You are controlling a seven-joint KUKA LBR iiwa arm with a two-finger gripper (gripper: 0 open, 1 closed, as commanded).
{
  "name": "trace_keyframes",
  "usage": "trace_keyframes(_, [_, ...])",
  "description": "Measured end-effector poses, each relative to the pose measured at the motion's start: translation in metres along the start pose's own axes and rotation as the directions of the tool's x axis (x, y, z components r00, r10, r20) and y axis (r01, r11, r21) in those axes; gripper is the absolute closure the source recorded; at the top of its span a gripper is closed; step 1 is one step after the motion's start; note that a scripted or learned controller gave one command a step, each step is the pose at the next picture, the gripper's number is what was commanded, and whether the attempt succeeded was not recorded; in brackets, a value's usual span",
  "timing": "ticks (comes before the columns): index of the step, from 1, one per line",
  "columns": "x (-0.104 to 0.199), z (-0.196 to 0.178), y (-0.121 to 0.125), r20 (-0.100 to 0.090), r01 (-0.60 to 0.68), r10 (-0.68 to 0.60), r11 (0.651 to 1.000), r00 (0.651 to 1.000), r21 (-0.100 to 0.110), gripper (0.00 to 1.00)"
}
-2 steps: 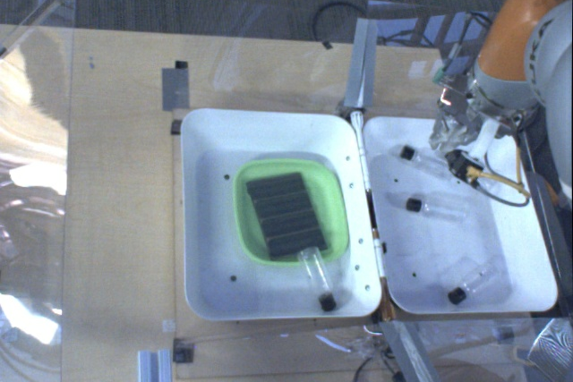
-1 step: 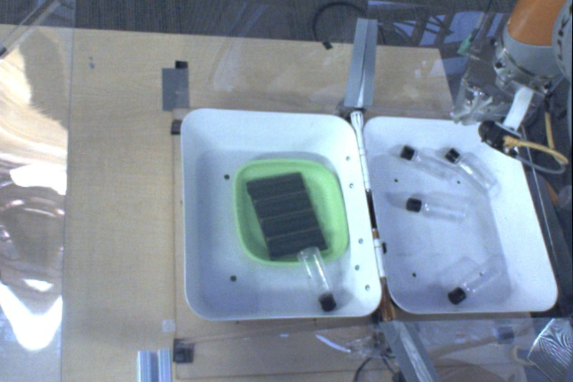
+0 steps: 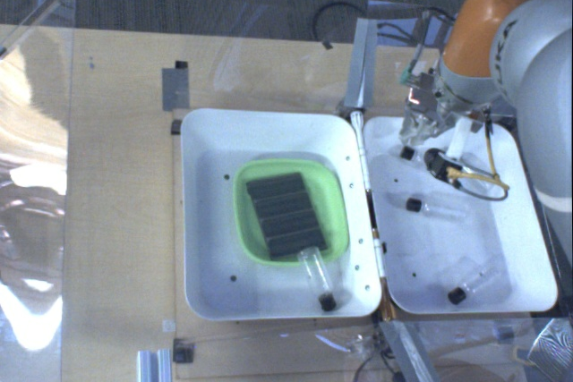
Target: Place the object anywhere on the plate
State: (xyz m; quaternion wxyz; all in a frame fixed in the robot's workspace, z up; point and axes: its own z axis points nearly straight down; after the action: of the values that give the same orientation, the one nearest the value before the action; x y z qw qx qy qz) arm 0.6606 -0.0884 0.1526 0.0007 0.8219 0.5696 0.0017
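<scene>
Reaching in from the right, my gripper [image 3: 414, 137] hung low over the far left corner of the right bin [image 3: 528, 219]; whether it was spread or pressed together could not be told. Two capped vials lay apart on that bin's floor: mid vial [image 3: 431, 208] and near vial [image 3: 470, 284]. The left bin [image 3: 201, 219] held the green plate [image 3: 243, 219], which bore a dark ribbed block [image 3: 285, 215]. A third vial [image 3: 315, 268] lay across the plate's near rim, its clear end beside the block and its black cap [image 3: 328, 302] on the bin floor.
</scene>
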Motion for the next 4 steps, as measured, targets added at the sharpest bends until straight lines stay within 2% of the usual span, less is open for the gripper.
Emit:
trace_keyframes(1, [-0.055,-0.018,0.031,0.001,0.078,-0.078,0.997,0.997,-0.006,1.0])
trace_keyframes(2, [-0.099,-0.027,0.048,0.003,0.15,-0.15,0.989,0.989,-0.007,1.0])
trace_keyframes(3, [-0.016,-0.069,-0.015,0.001,0.41,-0.41,0.912,0.912,-0.004,1.0])
trace_keyframes(4, [0.059,-0.066,-0.079,-0.001,0.493,-0.493,0.87,0.87,-0.002,1.0])
